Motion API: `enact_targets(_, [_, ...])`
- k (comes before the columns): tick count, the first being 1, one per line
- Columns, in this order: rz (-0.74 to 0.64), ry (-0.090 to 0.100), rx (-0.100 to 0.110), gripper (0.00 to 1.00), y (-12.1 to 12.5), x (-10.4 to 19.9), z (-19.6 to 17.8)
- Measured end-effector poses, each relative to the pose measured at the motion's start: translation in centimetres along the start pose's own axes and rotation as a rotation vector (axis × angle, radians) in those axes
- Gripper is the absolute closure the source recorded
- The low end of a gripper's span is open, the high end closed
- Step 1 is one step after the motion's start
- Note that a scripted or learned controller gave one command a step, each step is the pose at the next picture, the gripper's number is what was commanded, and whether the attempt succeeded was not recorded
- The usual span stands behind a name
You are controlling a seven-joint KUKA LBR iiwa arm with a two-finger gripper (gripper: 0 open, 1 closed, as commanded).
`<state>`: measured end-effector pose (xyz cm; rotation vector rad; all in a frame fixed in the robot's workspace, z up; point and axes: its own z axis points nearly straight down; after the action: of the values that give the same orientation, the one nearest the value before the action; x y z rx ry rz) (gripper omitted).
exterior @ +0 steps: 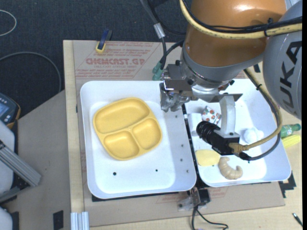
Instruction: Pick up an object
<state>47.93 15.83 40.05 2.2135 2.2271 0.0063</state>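
yellow divided plate (pixel 127 128) sits in the left bin (pixel 91 95), left of centre frame, and my claw (pixel 169 101) hangs just above the seam between the bins at its upper right. can't tell how it's set from up here. right bin (pixel 278 174), lower right, holds a croissant (pixel 230 168).

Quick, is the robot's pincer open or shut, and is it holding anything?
Pincer: cannot be told; it hangs over the right edge of the left bin, beside the yellow tray, and nothing is seen in its grip.
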Motion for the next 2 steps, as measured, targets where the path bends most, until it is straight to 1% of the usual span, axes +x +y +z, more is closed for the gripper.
enact_targets(1, [0.009, -0.003, 0.002, 1.00, 5.5, -1.0, 3.3])
enact_targets(2, [0.002, -0.002, 0.012, 1.00, -0.3, 1.1, 5.6])
